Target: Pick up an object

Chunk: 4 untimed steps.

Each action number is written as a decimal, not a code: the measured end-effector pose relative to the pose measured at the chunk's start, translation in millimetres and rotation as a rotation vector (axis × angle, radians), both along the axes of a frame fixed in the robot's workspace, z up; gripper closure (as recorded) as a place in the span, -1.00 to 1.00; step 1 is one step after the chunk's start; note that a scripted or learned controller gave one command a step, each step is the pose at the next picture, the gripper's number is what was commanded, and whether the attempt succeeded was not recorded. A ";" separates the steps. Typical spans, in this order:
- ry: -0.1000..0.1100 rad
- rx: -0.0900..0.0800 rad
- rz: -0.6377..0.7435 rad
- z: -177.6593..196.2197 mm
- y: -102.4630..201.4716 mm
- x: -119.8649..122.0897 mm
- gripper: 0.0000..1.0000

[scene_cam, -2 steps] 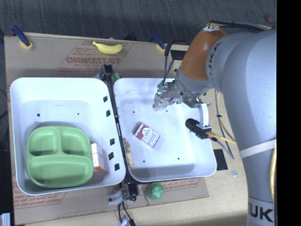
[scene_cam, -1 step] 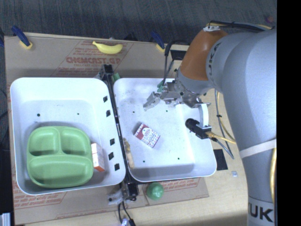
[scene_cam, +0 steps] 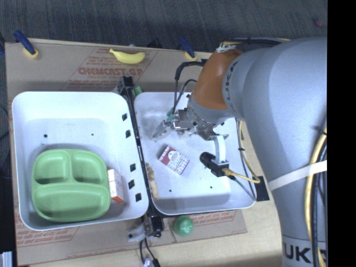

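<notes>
A small red and white packet (scene_cam: 173,160) lies flat in the middle of the right bin (scene_cam: 239,199). My gripper (scene_cam: 166,127) hangs over the back left part of that bin, a short way behind the packet and apart from it. Nothing shows in the gripper. The grey arm with its orange band (scene_cam: 214,88) reaches in from the right and covers the bin's right side. In the left bin (scene_cam: 33,110) a green divided plate (scene_cam: 69,185) lies at the front, with a small orange and white box (scene_cam: 115,186) against its right edge.
A black plug on a yellow cable (scene_cam: 214,164) hangs by the arm just right of the packet. A yellow banana (scene_cam: 128,55) lies on the cardboard behind the bins, and a green ball (scene_cam: 182,225) in front of them. Blue clamps (scene_cam: 25,43) hold the cardboard's back edge.
</notes>
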<state>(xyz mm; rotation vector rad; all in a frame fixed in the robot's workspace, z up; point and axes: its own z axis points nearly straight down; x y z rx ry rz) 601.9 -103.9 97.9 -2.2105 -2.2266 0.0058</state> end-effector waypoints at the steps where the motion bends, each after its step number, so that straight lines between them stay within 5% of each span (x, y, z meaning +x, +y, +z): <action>1: 0.000 -0.001 0.003 10.7 -0.5 0.5 1.00; 2: -0.005 -0.001 -0.004 83.6 -42.2 -39.8 1.00; 3: -0.004 0.000 -0.003 82.8 -41.6 -40.0 -1.00; 4: 0.000 -0.001 0.000 -7.7 -13.8 10.4 -1.00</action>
